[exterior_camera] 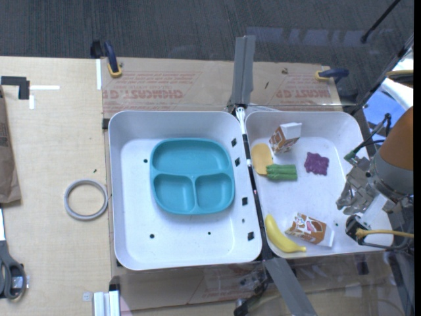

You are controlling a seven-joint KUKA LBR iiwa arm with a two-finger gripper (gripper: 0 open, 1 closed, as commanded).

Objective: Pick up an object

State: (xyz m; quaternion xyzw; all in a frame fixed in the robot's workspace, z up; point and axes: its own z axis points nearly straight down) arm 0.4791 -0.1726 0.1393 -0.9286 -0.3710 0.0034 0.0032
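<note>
We see the banana point(283, 237) and the small snack carton point(308, 228) just left of the jaws point(353, 201), inside the right bin point(342, 120), the carton nearer, its long axis pointing roughly towards them. Whether the jaws are spread we cannot tell.

On the worktop point(52, 137) two bins sit side by side. The left bin point(125, 242) holds a divided plate point(193, 176). In the right bin point(335, 127), a small carton point(286, 137) lies at the back, a grape bunch point(317, 163) right of a green vegetable point(281, 172), and a banana point(281, 236) left of a second carton point(309, 228) at the front. A tape ring point(86, 199) lies left of the bins.
</note>
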